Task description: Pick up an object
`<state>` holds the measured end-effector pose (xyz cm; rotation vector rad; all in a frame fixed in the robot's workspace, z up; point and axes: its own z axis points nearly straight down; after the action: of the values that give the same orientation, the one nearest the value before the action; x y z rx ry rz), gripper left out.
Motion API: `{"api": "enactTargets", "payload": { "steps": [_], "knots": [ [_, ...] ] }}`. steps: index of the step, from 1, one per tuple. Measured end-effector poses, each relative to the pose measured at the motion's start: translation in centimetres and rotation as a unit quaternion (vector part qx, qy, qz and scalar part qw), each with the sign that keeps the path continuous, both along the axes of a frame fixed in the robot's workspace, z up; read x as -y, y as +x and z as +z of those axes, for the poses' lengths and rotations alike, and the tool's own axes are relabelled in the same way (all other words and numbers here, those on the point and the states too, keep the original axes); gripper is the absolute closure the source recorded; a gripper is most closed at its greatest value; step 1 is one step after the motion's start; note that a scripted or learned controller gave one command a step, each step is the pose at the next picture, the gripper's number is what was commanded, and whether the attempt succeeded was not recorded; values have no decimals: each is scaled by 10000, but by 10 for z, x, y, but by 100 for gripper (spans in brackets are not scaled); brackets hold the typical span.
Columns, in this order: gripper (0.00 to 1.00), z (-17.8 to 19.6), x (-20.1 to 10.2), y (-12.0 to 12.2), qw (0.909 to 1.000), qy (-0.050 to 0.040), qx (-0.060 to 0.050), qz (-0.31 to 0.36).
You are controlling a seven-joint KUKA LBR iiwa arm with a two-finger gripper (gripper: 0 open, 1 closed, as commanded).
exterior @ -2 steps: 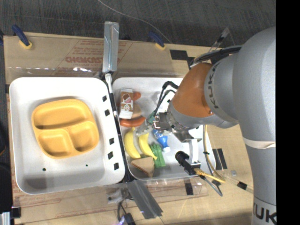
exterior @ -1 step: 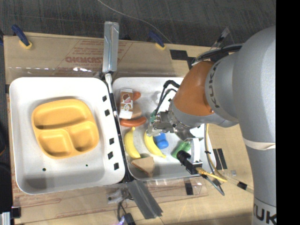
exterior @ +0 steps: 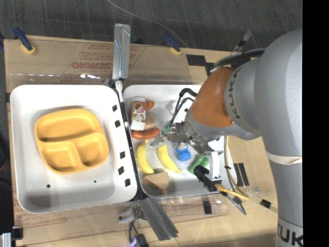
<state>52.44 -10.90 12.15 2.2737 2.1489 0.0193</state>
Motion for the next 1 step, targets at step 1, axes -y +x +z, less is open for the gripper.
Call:
{"api": "enactTargets", "payload": {
  "steps": [1],
  "knots": [
    [100,9,0,1,10000,-2,-4,22]
  ]
}}
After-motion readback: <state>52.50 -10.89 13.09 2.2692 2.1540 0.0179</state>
